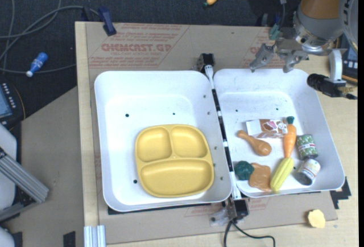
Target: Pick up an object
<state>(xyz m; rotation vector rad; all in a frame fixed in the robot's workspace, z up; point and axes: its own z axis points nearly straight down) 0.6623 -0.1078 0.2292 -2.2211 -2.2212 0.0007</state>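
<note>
Camera view: two white bins seen side by side. Left bin (108, 126) occupied by one yellow divided plate (173, 160). Right bin (327, 126) filled with one carrot (289, 139), one corn cob (282, 173), one drumstick (256, 144), two small cans (307, 157), one broccoli piece (244, 169), all clustered at near end. Gripper (278, 60) seen above far rim of right bin, fingers spread apart, nothing held between them. Arm seen entering from upper right.

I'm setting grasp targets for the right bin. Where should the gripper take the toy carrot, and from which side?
Probably across the middle of the carrot, from straight above. It lies flat, long and narrow, with corn at its tip and a can beside it, so closing across its width seems safest.
</note>
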